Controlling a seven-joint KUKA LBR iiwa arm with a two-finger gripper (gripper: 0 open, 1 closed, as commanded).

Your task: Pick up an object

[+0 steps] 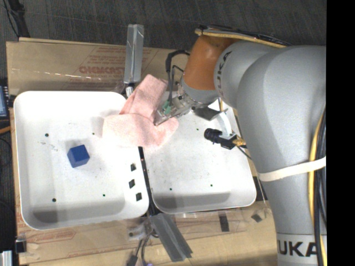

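Gripper (165, 113) closed on pink crumpled cloth (142, 122) draped over divider btwn 2 white bins (33, 148); blue cube (78, 155) in left bin.

A small solid blue cube (78, 155) sits in a shallow plain white plastic bin (33, 121), and a soft pale pink cloth (141, 121), unpatterned, drapes over the rim toward a second white bin (199, 187) speckled with tiny dark dots. The smooth grey robot arm (277, 110) carries a glossy orange band (201, 62), and the brown cardboard sheet (72, 60) underneath bears faded red lettering.
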